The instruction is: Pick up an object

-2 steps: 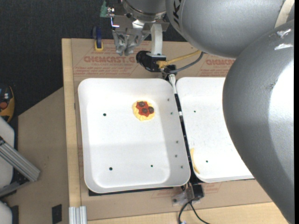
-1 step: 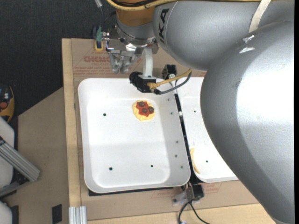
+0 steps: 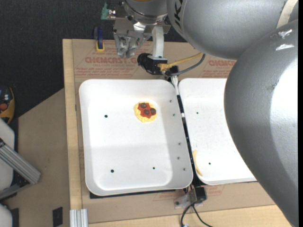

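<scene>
Over bench point(image 3: 72, 126), end effector point(image 3: 127, 46) (beyond bin point(image 3: 84, 90))

Right bin point(image 3: 208, 126) mostly behind the grey arm point(image 3: 265, 117)

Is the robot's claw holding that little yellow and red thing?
No, the yellow and red thing lies in the white bin, apart from the gripper.

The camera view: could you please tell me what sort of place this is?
Probably a robotics lab grasping bench: a large grey robot arm hangs over two shallow white plastic bins on printed brown cardboard, one holding a small yellow-and-red toy food piece.
</scene>
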Available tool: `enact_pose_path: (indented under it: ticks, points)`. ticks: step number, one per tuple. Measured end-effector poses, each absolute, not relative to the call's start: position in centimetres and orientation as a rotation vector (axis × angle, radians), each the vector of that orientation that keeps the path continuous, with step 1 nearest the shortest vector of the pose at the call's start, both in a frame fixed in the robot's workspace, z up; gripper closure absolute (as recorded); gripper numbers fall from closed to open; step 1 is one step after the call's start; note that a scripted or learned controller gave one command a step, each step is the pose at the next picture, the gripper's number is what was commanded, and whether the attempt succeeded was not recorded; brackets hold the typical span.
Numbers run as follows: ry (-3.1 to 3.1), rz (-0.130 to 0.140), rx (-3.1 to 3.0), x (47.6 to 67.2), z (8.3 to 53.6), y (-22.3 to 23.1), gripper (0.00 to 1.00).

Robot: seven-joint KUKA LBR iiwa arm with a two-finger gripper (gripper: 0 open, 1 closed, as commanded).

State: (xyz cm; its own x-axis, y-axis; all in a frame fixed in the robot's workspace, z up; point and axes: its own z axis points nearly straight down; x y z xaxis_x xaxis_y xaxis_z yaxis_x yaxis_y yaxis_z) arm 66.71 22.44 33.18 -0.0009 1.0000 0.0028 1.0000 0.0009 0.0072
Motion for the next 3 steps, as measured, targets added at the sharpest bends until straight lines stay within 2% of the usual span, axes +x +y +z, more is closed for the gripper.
enact_pose_path:
  ticks: [1,2,3]
  points:
    - [2.224,-0.010,2.224,66.5,26.5,22.5,1.00]
    - [2.220,0.013,2.218,66.7,33.6,22.4,1.00]
    - [2.224,-0.011,2.224,66.5,26.4,22.5,1.00]
